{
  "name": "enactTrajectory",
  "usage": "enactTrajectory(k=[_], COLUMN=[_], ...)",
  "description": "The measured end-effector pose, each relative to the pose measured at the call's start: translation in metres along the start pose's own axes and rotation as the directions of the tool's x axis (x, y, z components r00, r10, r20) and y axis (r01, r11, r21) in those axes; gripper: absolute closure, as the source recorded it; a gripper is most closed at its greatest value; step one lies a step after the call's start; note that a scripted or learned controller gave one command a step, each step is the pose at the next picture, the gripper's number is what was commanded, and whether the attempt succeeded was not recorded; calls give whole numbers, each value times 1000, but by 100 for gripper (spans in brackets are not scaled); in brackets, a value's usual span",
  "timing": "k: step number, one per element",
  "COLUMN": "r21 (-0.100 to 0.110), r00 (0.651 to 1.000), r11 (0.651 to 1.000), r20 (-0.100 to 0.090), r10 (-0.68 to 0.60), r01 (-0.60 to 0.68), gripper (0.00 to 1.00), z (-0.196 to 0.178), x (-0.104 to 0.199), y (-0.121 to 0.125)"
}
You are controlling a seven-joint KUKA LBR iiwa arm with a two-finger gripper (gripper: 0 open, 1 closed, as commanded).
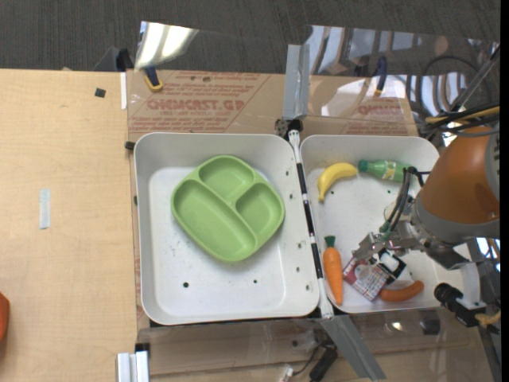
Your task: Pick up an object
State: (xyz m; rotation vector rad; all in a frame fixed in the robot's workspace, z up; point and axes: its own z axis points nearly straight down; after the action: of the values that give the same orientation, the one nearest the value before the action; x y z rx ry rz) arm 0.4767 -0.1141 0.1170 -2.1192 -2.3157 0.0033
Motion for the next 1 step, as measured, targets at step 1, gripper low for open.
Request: enactTrajectory(k=[1], r21=[-4], r00=[1000], r11=[1000], r20=[1], r10=[-27], r01=[27], gripper=[0], z=[25], x=[-35], y=[14])
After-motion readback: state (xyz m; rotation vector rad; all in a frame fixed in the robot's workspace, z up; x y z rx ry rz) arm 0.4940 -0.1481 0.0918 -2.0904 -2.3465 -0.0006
